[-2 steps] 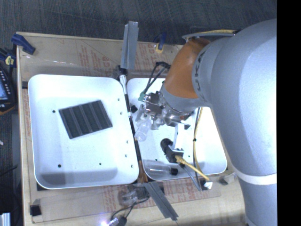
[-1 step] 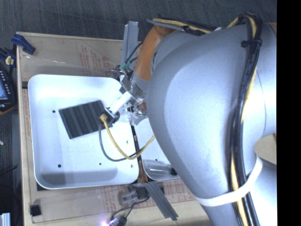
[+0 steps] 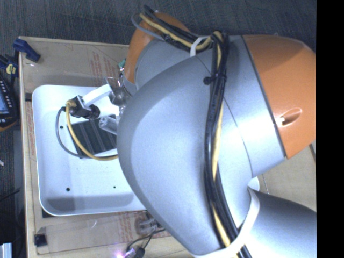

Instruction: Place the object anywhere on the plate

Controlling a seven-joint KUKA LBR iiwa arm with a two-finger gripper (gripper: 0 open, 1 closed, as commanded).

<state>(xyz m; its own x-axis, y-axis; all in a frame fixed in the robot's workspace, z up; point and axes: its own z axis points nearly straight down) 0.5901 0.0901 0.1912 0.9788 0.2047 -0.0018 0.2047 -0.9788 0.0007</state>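
My grey arm point(image 3: 215, 144) with its orange band point(image 3: 285, 90) covers most of the camera view and hides the right bin and the right part of the left bin. The gripper point(image 3: 98, 135) hangs over the middle of the left white bin point(image 3: 54, 187). I see its dark ribbed body, with a black connector point(image 3: 84, 110) and a yellow and black cable loop point(image 3: 67, 141) beside it. The angle and the arm hide what lies under the gripper.
The bin's left and front floor shows bare white with two small dark dots. A wooden bench point(image 3: 80, 58) frames the bin. Blue clamps point(image 3: 26, 48) sit at the bench's far left corner. Dark carpet lies beyond.
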